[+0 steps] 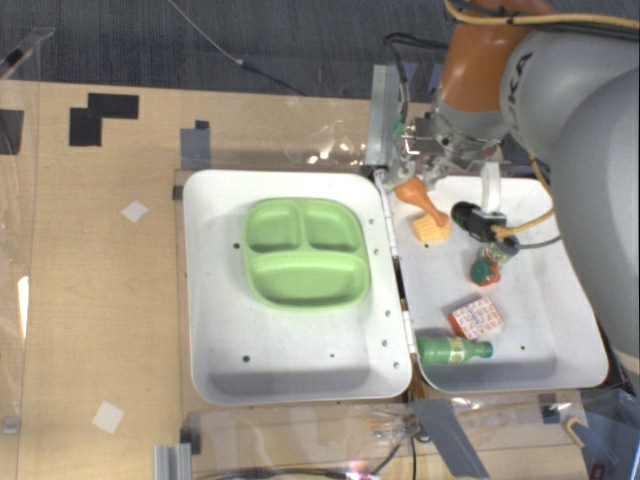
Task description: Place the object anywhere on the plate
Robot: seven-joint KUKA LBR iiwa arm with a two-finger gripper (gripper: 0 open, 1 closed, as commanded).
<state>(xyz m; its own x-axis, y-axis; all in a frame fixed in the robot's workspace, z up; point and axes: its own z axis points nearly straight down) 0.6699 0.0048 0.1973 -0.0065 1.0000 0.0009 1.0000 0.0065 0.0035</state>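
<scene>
- Desk point(90, 298): pale wood, carrying two shallow white bins side by side.
- Left bin point(215, 358): holds a green plate point(303, 252) with three compartments, nothing on it.
- Right bin point(545, 353): holds several small toys.
- Orange toy point(424, 208): near the bin's upper left corner, an orange handle running down to a flat yellow-orange end, like a small spatula or brush. Judged light, stiff plastic, smooth and somewhat slippery, not fragile. Best taken across the narrow handle near its middle; the flat end would tip.
- Green bottle point(454, 349): lying on its side at the near wall, round and apt to roll.
- Patterned block point(476, 317): just above the bottle, flat-sided, probably the easiest grip.
- Small green-and-red toy point(487, 266): mid-bin, shape unclear.
- Gripper point(422, 171): poised at the upper end of the orange toy; whether the fingers are spread or clamped on it, I cannot tell.
- Task status: nothing placed yet.
</scene>
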